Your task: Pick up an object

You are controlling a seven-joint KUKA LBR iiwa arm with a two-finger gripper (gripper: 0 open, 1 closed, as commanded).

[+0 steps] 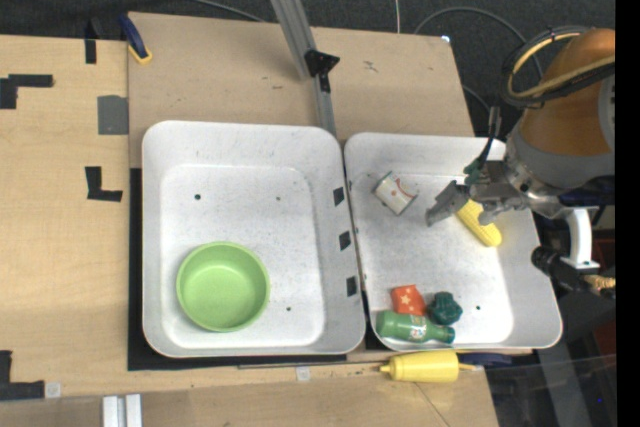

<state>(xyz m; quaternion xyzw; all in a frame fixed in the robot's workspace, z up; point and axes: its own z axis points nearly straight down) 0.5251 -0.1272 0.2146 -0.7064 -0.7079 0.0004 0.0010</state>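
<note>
Left bin (160, 215): open floor across the top and right; the sole obstacle is a green bowl (223, 286) at lower left.

Right bin (430, 150): open floor through the centre and upper left corner. Obstacles: a small grey-white object (395, 194) at upper centre; a yellow object (478, 224) at right, with the gripper (462, 202) over it; a red piece (406, 298), a dark green piece (444, 308) and a green bottle (414, 328) clustered along the bottom wall.

A yellow bottle (424, 367) lies outside, below the right bin.

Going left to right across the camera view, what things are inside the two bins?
Round green plastic bowl → small white and grey block → red and green toy cluster → yellow banana-shaped toy, at the end effector.
</note>
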